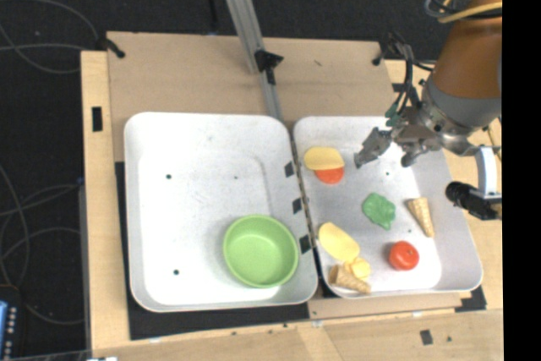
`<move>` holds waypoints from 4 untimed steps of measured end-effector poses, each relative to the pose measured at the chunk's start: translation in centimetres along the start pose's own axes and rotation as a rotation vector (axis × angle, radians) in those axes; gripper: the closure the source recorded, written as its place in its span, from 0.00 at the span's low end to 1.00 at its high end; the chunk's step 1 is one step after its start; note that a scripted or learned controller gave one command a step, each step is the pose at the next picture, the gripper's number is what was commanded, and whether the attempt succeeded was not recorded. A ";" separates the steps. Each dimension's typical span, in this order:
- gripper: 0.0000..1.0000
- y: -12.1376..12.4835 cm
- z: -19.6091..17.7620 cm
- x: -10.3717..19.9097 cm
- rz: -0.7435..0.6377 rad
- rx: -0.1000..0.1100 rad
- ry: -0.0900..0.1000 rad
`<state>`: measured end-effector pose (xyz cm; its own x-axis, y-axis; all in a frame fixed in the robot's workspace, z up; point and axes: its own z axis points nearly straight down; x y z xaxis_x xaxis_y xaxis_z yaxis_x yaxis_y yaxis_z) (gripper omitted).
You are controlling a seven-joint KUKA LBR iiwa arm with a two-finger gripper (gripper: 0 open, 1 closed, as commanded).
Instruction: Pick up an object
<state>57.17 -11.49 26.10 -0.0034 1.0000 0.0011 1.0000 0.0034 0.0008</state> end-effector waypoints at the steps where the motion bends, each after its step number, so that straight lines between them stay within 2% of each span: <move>1: 0.00 0.0 0.0 0.0 0.001 -0.001 0.000; 3: 0.00 0.7 12.2 -0.5 0.006 0.005 -0.004; 4: 0.00 0.8 16.1 -0.7 0.006 -0.001 -0.005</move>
<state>57.94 -12.15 10.02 0.0023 1.0000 -0.0037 1.0000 -0.0022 0.0016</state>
